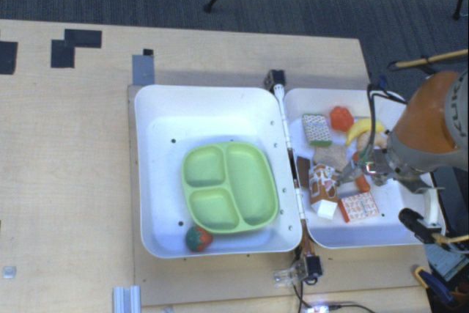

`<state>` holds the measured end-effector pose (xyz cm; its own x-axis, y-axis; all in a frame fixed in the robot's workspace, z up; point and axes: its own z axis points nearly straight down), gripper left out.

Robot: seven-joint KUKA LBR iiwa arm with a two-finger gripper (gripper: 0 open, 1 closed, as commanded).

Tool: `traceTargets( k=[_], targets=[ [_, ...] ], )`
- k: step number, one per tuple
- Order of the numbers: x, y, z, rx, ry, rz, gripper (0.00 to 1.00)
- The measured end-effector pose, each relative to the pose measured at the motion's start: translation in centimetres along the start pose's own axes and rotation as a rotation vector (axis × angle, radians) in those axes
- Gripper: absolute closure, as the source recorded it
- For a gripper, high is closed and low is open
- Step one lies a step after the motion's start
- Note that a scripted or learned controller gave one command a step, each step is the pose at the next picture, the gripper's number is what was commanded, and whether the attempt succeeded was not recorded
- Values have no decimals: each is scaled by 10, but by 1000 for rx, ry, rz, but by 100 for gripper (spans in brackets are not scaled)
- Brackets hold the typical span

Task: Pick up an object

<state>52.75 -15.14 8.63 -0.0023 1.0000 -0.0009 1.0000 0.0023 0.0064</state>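
Grey gripper [350, 174] hangs low over the right bin's [381, 232] clutter beside the brown packet [322, 183]; jaws seemingly parted, holding nothing. Crowded neighbours could foul the pinch.

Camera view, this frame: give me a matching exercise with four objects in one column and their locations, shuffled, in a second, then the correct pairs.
Objects
1. green three-compartment plastic plate
2. small red strawberry-like toy with green top
3. yellow toy banana
4. small white block

Locations
A. right bin, far side, beside a round red-orange toy
B. left bin, near edge, by the plate's rim
C. left bin, middle
D. right bin, near side, beside a red-and-white patterned card

Pairs: 1-C, 2-B, 3-A, 4-D
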Motion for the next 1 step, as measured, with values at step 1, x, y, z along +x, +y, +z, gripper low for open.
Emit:
traceTargets(
  k=[1],
  targets=[
    [0,2,-11,-5,-1,-1,100]
  ],
)
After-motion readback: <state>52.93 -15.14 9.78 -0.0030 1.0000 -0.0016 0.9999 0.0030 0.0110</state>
